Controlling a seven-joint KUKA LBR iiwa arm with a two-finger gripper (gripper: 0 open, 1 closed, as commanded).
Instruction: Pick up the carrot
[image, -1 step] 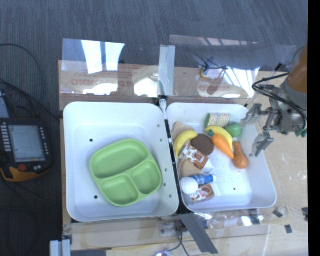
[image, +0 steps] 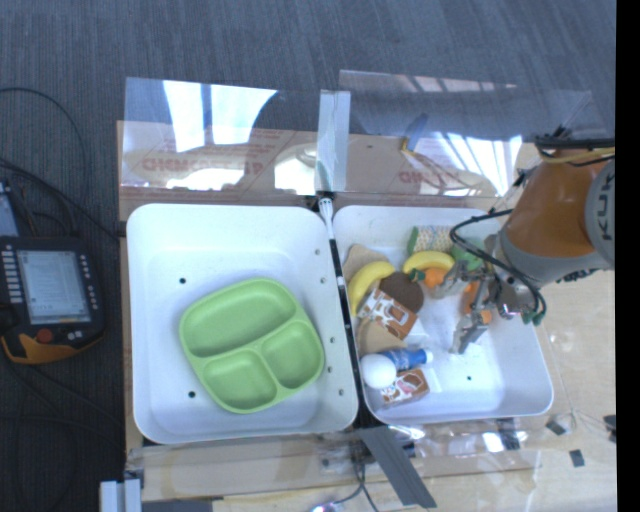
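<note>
The carrot is a small orange piece in the right bin, right of the middle, partly covered by the gripper. My gripper reaches in from the right and hangs low right over the carrot, its grey tip pointing down-left past it. Orange shows on both sides of the gripper body, so part of the carrot is hidden. The arm's orange band and grey wrist sit above the bin's right side.
The right bin also holds a yellow banana, a yellow-orange fruit, a brown and white packet, a blue-capped bottle, a white ball and a small carton. A green divided plate lies in the left bin.
</note>
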